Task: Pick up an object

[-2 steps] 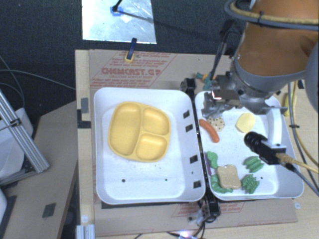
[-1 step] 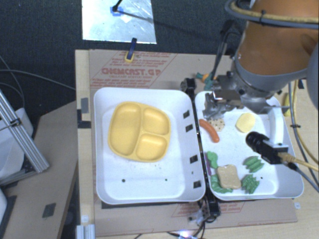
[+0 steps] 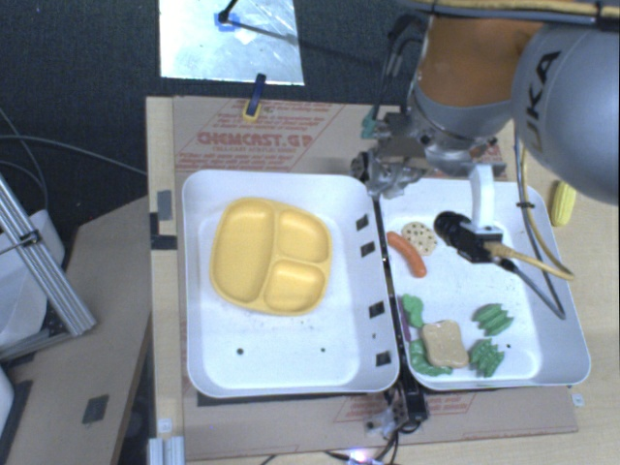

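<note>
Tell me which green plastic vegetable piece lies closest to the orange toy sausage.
The green piece by the bin divider, just below the sausage; the other two lie further right.

Yellow divided tray in the white left bin; in the white right bin, an orange sausage, speckled tan cookie, green pods, beige toast.

I'm seeing the arm running off the top and right edges, its bulk covering the right bin's far rim.
</note>
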`<state>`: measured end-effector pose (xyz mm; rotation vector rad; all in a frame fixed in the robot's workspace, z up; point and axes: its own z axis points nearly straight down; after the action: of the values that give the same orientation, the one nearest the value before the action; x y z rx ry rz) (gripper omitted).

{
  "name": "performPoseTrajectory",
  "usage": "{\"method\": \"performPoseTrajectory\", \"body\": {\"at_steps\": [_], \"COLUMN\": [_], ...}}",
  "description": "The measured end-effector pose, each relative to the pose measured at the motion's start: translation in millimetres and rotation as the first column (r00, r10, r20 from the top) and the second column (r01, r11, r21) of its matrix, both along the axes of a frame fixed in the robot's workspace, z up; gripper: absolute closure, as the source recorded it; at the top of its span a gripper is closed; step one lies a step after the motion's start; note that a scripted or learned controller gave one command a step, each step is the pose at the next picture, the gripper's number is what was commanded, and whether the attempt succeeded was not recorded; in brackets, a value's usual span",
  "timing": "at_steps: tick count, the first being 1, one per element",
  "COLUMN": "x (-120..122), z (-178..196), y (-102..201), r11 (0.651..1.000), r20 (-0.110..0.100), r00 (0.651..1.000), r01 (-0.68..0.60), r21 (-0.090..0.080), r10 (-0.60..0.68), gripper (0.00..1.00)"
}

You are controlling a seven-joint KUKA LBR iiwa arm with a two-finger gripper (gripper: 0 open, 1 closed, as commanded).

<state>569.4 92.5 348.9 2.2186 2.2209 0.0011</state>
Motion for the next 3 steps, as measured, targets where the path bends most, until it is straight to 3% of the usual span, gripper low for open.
{"method": "performPoseTrajectory", "body": {"at_steps": [1,2,3], "x": [8.3,78.3,101.0], "z": [-110.7,-159.6,-114.9], "y": [61.3,52.6,12.5], "r11": [1.000,1.000,1.000], "r20": [-0.010,0.001,0.004], "r00": [1.000,1.000,1.000], "r01": [-0.008,-0.002,0.002], "r21": [0.001,0.001,0.001], "r10": [0.008,0.002,-0.002], "gripper": [1.00,1.00,1.00]}}
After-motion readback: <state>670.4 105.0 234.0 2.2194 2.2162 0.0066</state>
